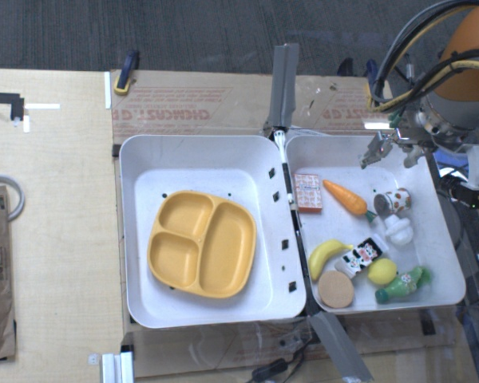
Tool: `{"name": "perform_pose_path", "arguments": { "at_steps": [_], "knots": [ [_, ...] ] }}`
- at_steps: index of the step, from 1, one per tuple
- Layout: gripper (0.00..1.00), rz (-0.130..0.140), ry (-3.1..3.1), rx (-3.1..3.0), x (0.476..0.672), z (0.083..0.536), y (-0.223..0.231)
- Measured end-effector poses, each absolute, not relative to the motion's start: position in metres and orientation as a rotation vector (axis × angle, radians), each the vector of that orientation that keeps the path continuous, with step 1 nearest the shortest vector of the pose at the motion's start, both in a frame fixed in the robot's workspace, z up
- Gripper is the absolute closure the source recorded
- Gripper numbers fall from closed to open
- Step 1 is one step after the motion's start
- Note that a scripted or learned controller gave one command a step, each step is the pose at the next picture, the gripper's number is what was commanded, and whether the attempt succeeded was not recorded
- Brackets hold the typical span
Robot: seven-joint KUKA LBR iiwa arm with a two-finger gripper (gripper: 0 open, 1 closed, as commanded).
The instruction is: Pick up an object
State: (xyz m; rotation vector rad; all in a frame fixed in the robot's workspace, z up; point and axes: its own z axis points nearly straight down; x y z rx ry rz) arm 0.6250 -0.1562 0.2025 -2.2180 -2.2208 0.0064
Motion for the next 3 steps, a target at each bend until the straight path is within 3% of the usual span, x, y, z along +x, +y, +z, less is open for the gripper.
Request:
{"name": "perform_pose_path", "arguments": {
  "at_steps": [1,2,3],
  "knots": [
    [0.00,0.004,-2.185,-2.257,0.597,0.090,-0.120],
    [1.00,0.008,-2.177,-2.260,0.597,0.097,-0.122],
    [1.00,0.009,-1.768,-2.595,0.582,0.189,-0.088]
  ]
}}
